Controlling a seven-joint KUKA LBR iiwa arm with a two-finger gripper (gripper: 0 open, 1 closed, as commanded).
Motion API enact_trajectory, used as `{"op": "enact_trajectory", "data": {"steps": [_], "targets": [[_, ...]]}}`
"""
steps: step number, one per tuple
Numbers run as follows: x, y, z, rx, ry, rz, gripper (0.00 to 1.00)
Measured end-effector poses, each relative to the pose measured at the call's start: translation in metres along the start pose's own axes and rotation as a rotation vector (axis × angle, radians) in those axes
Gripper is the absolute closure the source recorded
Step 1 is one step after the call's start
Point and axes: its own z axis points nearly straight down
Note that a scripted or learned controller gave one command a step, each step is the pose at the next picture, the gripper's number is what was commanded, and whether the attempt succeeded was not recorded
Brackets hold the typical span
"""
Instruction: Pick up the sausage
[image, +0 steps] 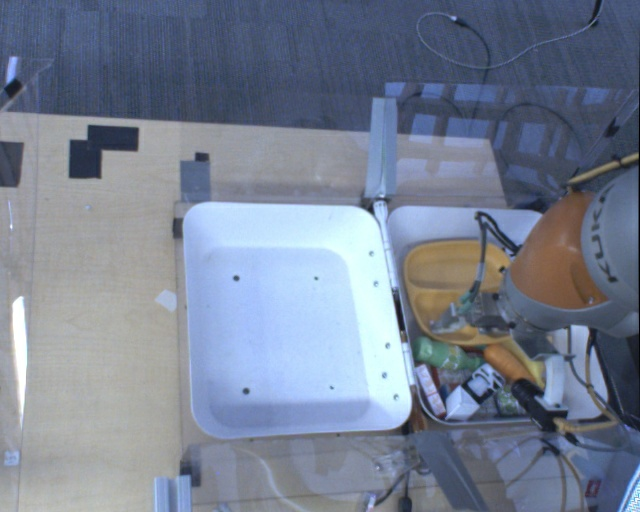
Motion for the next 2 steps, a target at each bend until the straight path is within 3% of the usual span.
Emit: {"op": "enact_trajectory", "data": {"steps": [2], "targets": [[-0.0021, -0.0015, 0.0008, 0.005, 0.001, -0.005, 0.00]]}}
